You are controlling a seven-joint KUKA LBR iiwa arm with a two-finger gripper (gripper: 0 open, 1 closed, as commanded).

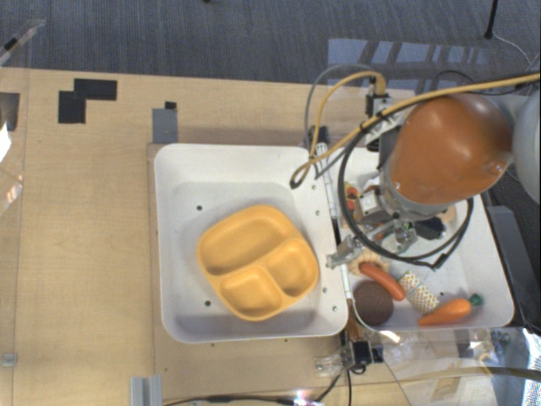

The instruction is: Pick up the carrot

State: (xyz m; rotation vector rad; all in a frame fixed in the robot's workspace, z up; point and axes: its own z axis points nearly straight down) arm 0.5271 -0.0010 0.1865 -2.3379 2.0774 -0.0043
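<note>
the arm (pixel 444 155) is reaching in from the right and hanging over the right-hand bin (pixel 494 265), its orange band covering most of the wrist from this angle. the hand (pixel 390 231) is sitting low among black cables just under that band; whether it is wide, narrow or gripping anything cannot be told. the carrot (pixel 445 311) is lying in the same bin, below and to the right of the hand, apart from it, green tip pointing right. a red sausage-shaped item (pixel 382 279) is lying just below the hand, and a round brown item (pixel 373 302) is resting below that. a patterned cylinder (pixel 419 292) is lying between the sausage-shaped item and the carrot. well to the left of the hand, a yellow divided plate (pixel 256 262) is sitting in the left-hand bin (pixel 177 227), both bins resting on the wooden counter (pixel 76 252).
</note>
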